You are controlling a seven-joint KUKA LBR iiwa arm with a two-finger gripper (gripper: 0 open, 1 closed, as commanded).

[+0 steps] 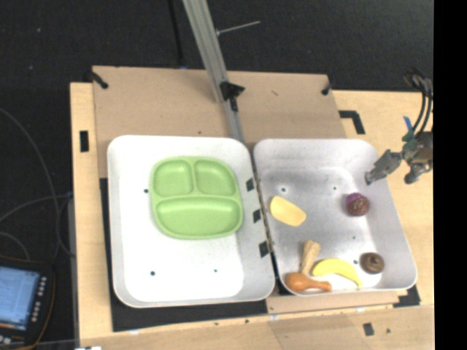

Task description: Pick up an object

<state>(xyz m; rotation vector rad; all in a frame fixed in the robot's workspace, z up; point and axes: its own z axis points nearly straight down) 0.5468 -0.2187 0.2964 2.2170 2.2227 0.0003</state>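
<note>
Tan bench (182,108) bearing two white bins (182,283), dark floor behind, hand (398,168) at right edge, grip unclear

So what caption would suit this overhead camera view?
Gripper open at the right bin's edge above toy foods; a green divided plate sits in the left bin.

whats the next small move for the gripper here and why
Probably a short move inward and down toward the purple ball. The gripper sits at the right bin's far right edge, holding nothing, and that ball is the closest item, lying apart from the others with bare bin floor around it.
</note>
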